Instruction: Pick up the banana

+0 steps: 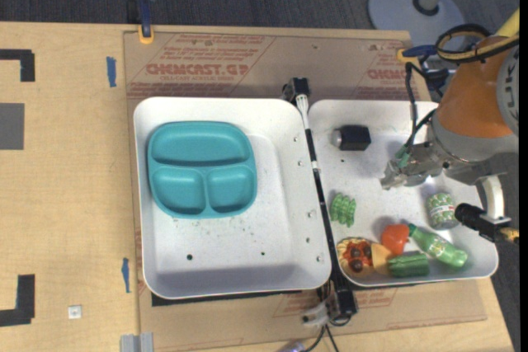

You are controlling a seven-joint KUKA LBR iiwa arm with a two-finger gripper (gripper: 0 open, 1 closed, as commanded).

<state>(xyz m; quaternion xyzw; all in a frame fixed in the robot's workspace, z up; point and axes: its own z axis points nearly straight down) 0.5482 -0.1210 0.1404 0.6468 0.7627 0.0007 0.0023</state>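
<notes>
Two shallow white bins sit side by side on the table (66, 177), and we list their contents in turn. Left bin (280, 202): one teal divided plate (201, 167), lying flat toward the far left corner. Right bin (371, 115): one small black block (354, 137) near the far edge; one green ridged item (342, 208) just beside the divider; along the near edge, a cluster holding a dark red and yellow piece (357, 254), an orange-red piece (395, 237), a green cylinder (408, 265) and a green bottle (439, 247), all close together or touching. A green and white ball (441, 210) lies toward the right. We cannot pick out the banana with certainty; it may be the yellow bit in that cluster. The hand (404, 173) hovers over the middle of the right bin, grasping nothing we can see; its finger state we cannot tell.
</notes>
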